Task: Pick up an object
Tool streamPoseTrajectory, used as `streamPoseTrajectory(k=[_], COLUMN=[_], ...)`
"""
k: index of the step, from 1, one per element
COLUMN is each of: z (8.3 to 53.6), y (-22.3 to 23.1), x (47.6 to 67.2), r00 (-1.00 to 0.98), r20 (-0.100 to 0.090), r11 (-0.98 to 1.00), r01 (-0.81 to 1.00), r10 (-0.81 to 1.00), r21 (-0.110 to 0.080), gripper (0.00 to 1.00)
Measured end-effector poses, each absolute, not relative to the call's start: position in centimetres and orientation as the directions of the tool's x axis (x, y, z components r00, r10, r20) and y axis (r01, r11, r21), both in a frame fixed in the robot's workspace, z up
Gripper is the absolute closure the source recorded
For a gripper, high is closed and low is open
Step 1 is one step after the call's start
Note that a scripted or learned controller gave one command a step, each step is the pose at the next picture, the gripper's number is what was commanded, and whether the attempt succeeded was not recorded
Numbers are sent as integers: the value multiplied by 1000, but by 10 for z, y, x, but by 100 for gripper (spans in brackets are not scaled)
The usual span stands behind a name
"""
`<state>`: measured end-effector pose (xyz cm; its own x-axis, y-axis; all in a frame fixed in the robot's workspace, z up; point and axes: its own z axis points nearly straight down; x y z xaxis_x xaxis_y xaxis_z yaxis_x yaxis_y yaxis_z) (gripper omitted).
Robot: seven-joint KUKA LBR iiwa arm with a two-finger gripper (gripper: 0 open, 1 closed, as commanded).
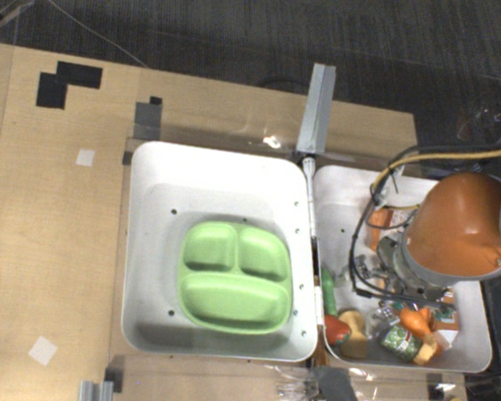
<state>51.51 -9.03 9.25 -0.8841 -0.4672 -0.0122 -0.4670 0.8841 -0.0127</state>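
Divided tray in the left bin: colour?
Light green tray, clear in the camera view.

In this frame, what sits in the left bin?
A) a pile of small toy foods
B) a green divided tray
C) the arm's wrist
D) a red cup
B: a green divided tray with three compartments lies in the left bin, while the small items cluster in the right bin under the arm.

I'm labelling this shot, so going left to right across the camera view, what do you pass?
Left white bin → green divided plate → red toy piece → green can → orange band on the arm.
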Motion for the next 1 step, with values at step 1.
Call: streamPoseTrajectory(k=[1], z=[90], y=[-138], x=[582], r00=[-731], r20=[-12], r11=[731], r01=[-682], r10=[-682], r21=[-14], gripper=[0])
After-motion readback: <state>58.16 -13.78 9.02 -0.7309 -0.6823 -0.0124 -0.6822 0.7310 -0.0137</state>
